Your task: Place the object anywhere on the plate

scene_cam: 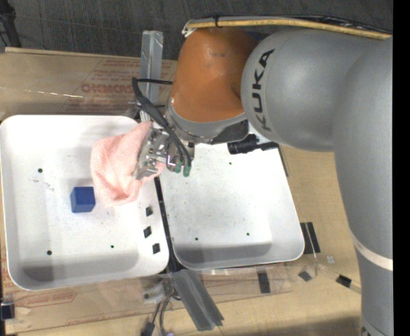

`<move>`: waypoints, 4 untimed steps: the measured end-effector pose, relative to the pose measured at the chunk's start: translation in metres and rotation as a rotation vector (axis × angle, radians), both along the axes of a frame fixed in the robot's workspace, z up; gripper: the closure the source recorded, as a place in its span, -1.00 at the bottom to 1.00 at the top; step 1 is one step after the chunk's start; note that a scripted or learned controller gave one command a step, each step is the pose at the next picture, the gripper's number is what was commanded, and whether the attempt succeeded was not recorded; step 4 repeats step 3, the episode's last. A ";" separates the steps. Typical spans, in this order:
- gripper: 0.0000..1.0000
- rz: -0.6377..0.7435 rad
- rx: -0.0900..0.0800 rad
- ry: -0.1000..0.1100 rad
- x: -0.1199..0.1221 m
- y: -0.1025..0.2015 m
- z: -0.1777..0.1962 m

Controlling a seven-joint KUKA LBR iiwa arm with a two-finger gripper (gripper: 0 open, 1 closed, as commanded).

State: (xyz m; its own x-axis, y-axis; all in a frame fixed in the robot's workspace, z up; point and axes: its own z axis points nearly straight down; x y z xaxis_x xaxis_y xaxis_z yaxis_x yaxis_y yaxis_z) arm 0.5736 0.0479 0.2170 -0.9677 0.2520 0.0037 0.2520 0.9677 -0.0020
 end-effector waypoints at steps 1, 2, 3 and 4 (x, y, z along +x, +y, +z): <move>1.00 0.261 0.001 -0.005 -0.014 0.056 0.013; 1.00 0.266 0.000 -0.001 -0.034 0.104 0.014; -1.00 0.265 0.000 -0.002 -0.034 0.104 0.014; -1.00 0.265 0.000 -0.002 -0.034 0.104 0.014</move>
